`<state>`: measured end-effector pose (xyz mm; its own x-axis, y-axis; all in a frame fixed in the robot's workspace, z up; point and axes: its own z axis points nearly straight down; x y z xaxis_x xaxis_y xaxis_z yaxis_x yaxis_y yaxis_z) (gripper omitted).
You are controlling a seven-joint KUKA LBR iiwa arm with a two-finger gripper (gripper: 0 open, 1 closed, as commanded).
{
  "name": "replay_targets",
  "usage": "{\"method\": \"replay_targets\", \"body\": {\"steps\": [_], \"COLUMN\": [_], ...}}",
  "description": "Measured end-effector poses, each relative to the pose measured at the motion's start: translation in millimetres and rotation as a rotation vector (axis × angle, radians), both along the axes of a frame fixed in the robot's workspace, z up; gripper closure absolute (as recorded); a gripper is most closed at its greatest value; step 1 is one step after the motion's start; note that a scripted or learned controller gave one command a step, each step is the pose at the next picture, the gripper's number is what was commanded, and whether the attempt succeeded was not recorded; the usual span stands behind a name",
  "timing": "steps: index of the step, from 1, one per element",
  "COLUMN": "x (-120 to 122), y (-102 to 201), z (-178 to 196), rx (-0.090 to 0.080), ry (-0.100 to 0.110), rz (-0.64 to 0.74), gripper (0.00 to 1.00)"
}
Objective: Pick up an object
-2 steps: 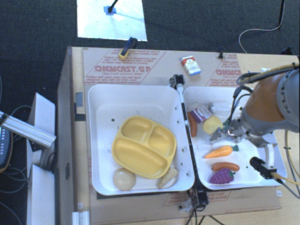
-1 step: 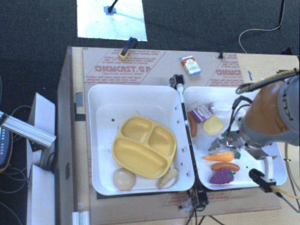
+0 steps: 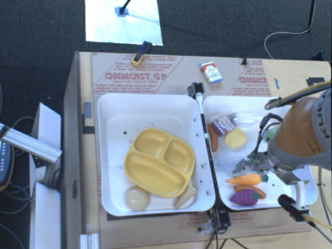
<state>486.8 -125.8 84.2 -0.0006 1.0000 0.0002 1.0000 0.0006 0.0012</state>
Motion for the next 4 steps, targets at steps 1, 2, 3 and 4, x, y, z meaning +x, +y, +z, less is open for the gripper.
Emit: {"method": "replay_targets", "body": {"steps": [1,2,3,4], "x": [89,159,159,159], "y": [27,19,16,16], "z": [1,-1,10,10], "rx": [0.0,0.004,-0.002,-0.002], "ry": [-0.002,0.019,0.017,0.017], "rz": [0.003,-0.001,0.003,0.003], "gripper": [0.0,0.0,1.0,0.0]}}
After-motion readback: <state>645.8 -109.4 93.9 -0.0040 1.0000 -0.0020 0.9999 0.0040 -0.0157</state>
